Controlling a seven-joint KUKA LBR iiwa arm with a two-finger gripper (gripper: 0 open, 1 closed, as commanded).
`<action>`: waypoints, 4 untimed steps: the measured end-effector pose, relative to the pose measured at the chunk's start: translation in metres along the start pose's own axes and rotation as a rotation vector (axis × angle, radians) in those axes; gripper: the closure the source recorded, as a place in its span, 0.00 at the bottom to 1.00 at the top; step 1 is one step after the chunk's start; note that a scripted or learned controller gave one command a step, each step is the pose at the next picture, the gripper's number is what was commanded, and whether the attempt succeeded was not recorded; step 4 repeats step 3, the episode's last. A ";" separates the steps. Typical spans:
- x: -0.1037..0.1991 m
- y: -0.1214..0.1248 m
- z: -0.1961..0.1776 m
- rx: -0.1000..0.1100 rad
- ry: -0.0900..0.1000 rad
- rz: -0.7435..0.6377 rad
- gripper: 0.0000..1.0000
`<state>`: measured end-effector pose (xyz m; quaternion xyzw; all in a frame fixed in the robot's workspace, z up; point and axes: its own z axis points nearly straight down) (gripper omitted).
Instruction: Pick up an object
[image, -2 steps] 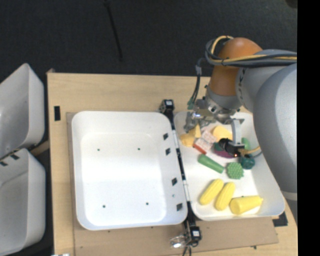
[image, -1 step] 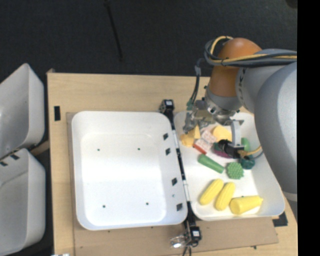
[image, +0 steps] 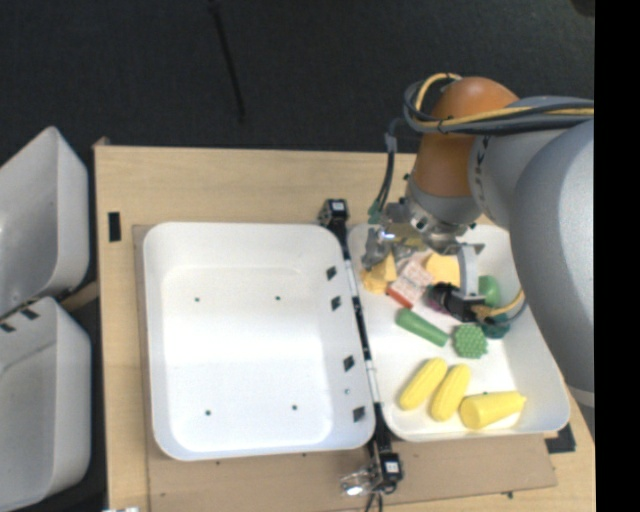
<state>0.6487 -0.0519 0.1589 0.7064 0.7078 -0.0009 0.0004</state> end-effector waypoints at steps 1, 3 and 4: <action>0.095 -0.065 -0.044 0.001 0.007 -0.010 1.00; 0.198 -0.091 -0.044 0.005 0.002 -0.008 1.00; 0.198 -0.091 -0.044 0.005 0.002 -0.008 1.00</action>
